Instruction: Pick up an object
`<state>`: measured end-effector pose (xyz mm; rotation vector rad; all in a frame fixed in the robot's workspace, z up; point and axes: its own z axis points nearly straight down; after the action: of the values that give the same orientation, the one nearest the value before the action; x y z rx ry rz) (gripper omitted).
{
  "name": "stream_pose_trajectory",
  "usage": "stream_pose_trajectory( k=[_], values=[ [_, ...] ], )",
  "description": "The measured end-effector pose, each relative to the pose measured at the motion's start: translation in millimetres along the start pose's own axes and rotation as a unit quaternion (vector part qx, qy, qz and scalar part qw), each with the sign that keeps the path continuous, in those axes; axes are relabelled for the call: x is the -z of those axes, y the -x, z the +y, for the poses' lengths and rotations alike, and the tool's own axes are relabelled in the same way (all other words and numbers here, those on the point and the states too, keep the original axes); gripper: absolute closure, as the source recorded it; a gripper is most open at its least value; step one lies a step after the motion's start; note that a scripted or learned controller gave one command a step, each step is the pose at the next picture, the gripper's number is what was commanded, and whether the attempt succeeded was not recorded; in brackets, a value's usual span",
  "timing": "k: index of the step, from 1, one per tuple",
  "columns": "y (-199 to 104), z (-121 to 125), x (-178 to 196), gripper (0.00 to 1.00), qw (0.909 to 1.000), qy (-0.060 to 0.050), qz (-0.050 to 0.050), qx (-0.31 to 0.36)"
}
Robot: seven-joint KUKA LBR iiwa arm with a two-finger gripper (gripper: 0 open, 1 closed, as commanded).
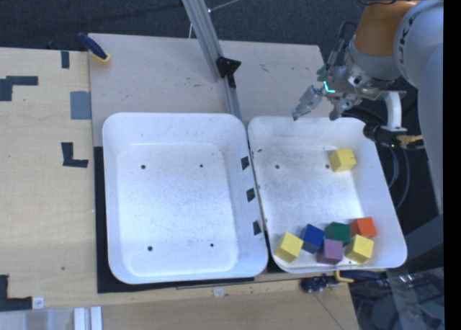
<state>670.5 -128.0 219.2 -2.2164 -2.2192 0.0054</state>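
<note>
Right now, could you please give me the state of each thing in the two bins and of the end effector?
End effector: fingers apart, holding nothing, above the right bin's far rim.
Left bin: flat on the bench.
Right bin: flat, holds all seven cubes.
Lone yellow cube: resting apart, near the far right.
Near yellow cube, blue cube, purple cube, green cube, orange cube, right yellow cube: clustered at the near edge.
</note>
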Motion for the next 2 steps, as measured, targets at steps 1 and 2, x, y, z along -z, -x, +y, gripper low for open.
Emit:
stream_pose_trajectory(
  k=[1, 2],
  values=[
    [0, 1, 3, 0.0, 1.0, 0.002, -0.001, 0.0],
    [3, -6, -43, 0.0, 1.0, 0.0, -0.001, 0.0]
  ],
)
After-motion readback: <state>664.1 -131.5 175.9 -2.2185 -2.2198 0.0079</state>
